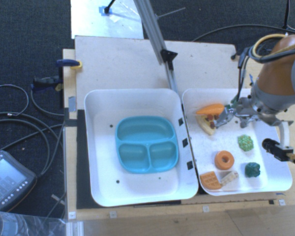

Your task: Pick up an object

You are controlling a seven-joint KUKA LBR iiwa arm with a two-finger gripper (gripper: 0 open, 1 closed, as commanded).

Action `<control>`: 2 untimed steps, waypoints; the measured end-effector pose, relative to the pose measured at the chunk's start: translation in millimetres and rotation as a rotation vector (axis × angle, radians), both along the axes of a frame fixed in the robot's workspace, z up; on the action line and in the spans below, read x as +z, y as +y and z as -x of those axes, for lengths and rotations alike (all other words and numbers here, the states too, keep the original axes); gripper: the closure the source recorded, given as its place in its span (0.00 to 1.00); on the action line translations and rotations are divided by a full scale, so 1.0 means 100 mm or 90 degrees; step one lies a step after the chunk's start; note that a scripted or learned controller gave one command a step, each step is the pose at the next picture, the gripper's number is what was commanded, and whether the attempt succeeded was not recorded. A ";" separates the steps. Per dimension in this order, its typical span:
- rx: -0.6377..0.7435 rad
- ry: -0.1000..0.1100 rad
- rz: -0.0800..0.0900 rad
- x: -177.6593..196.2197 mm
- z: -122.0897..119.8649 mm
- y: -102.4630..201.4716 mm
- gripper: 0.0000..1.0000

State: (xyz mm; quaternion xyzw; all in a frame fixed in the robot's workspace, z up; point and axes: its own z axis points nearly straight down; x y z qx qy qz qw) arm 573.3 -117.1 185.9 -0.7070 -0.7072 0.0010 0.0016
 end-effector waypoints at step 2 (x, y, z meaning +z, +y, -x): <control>0.000 0.000 0.000 -0.98 0.05 -0.09 0.00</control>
